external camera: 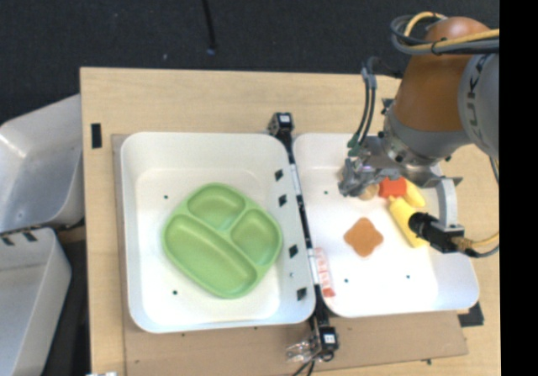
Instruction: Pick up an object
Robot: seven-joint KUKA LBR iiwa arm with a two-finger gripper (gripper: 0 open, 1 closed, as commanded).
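Observation:
My gripper (pixel 358 182) hangs low over the far part of the right bin (pixel 378 294), under the grey and orange wrist. Just to its right lies a small orange object (pixel 392 189), and a yellow oblong object (pixel 403 213) lies beside that, partly under the arm. A flat brown piece (pixel 363 236), shaped like toast, rests in the middle of the right bin, a little nearer than the gripper. A small tan bit (pixel 368 193) shows at the gripper's lower edge; whether it is held I cannot tell.
A green plate (pixel 222 238) with three compartments fills the middle of the left bin (pixel 139 198). A divider with black clips (pixel 296 214) runs between the two bins. The wooden bench (pixel 210 97) shows behind them.

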